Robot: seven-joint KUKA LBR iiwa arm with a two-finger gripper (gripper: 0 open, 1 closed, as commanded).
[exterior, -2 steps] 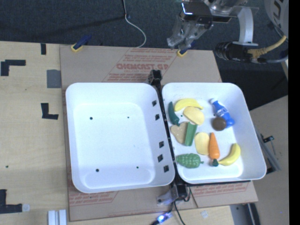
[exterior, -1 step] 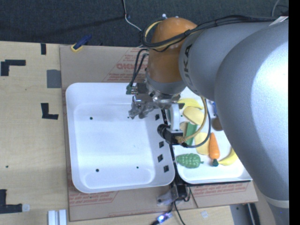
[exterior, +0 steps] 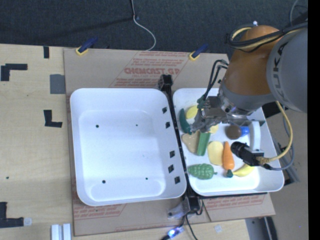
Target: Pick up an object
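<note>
- Lying in the right bin [exterior: 267,184], near its left wall: one green cucumber-like piece [exterior: 202,143], long axis running top to bottom, slightly tilted.
- Hovering right above its upper end: gripper [exterior: 206,118], open or closed impossible to tell.
- Sharing the bin: one orange carrot [exterior: 228,156], one green bumpy fruit [exterior: 201,171], one banana [exterior: 243,171].
- Sitting alongside: left bin [exterior: 80,134].
- Reading "CHEMCAST" on the cardboard [exterior: 145,66].

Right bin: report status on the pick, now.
Gripper low in right bin, over green cucumber. Nothing seen held. Carrot, yellow pieces crowd close.
</note>
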